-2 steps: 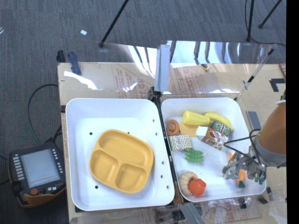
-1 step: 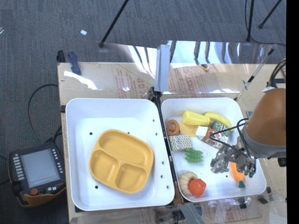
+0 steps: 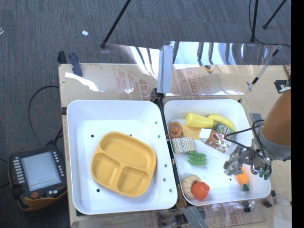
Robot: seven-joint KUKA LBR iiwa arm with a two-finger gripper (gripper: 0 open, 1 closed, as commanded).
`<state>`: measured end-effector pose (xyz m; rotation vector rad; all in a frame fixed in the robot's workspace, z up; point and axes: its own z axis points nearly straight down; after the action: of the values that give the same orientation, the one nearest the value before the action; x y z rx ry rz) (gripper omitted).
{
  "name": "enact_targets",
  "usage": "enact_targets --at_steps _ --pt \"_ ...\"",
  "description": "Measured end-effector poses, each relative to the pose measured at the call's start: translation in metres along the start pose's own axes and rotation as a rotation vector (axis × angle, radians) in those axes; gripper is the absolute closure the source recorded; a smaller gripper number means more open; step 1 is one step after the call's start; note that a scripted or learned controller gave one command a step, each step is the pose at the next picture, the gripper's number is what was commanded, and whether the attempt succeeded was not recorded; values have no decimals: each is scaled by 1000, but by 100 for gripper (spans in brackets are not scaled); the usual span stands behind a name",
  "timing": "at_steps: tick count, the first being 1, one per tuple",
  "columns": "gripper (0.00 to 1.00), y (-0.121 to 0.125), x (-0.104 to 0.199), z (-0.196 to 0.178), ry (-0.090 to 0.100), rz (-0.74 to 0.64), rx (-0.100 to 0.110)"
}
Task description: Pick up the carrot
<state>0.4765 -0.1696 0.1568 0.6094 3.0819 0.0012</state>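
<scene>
the carrot (image 3: pixel 243 179) lies in the right bin (image 3: pixel 237 107), close to its right wall and its near corner, a small orange piece with a green tip that points toward the near rim. the gripper (image 3: pixel 247 164) is low over the same corner, with its metal parts just above and partly in front of the carrot. if its jaws are apart or together, i cannot tell, because the view is from above and the parts overlap. i see nothing that sits clearly between them, so i do not count the carrot as held.

the step in hand, as i judge it, is the final approach and the grasp. to do it well, the gripper should be centred over the orange body, not over the green tip, and it should close across the short width of the carrot. the bin wall is very near on the right, so the outer side needs room to go down without touching the wall.

the red tomato (image 3: pixel 201 190) and the pale bun (image 3: pixel 190 182) are well apart to the left, and the green peas (image 3: pixel 197 158) too, so they should not disturb. the small carton (image 3: pixel 218 139) is nearer, beyond the gripper. the left bin (image 3: pixel 85 122) holds a yellow tray (image 3: pixel 123 164), which plays no part here.
</scene>
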Motion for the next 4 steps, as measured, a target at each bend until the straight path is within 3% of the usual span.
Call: enact_targets --at_steps 1,2,3,4 --pt "100 -1 -1 -3 1 -71 0" --pt "100 -30 -11 35 4 -280 -1" --pt "100 -9 -3 59 4 -96 -1" --pt "0 -9 -3 59 4 -97 -1"
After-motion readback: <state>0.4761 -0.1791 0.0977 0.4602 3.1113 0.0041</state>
